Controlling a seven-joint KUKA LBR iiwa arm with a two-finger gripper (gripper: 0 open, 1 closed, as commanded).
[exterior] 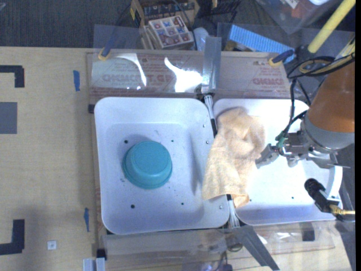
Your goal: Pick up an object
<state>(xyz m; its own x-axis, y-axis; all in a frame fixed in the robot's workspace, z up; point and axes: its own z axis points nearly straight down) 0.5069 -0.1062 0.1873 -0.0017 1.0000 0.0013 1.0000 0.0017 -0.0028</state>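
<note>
A teal upturned bowl point(148, 164) rests in the left white bin point(113, 117). A tan cloth point(234, 151) lies crumpled over the divider between the bins, most of it in the right bin point(271, 199), with one corner hanging over the left bin's edge. My gripper point(266, 156) reaches in from the right and sits low at the cloth's right edge. One finger point(263, 159) points at the cloth. Whether anything is pinched between the fingers is too small to tell.
The grey arm with its orange band point(333, 106) covers the right bin's right side, cables trailing above it. A black part point(317, 193) hangs near the bin's lower right. Cardboard walls point(146, 72) stand behind both bins.
</note>
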